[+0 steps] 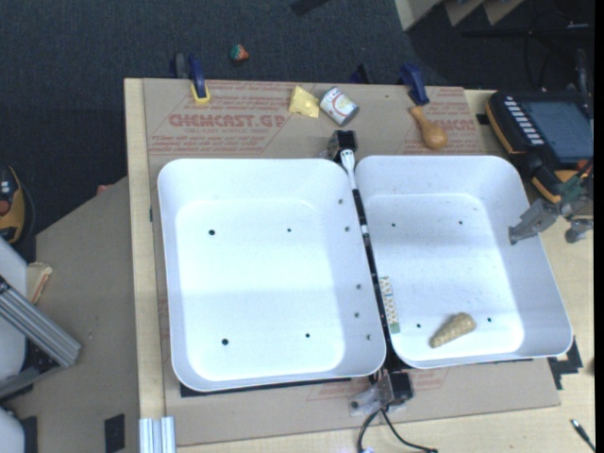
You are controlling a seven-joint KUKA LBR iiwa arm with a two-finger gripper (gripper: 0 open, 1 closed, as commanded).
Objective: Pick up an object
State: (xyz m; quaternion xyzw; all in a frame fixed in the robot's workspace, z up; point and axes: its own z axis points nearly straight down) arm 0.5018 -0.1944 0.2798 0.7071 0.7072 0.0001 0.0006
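Two shallow white bins on a brown board, the gripper held at the right bin's edge.

A tan cone-shaped object [452, 329] is seen lying at about five o'clock in the right-hand white plastic bin [491, 182]. The grey two-finger gripper [545, 221] is placed at three o'clock over that bin's rim, its fingers spread apart with nothing between them, well apart from the cone. The left-hand white bin [189, 182] is set just beside.

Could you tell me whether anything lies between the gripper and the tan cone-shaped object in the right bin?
Nothing visible does. The gripper sits over the right bin's right rim, and only bare white floor separates it from the tan cone-shaped object near the front.
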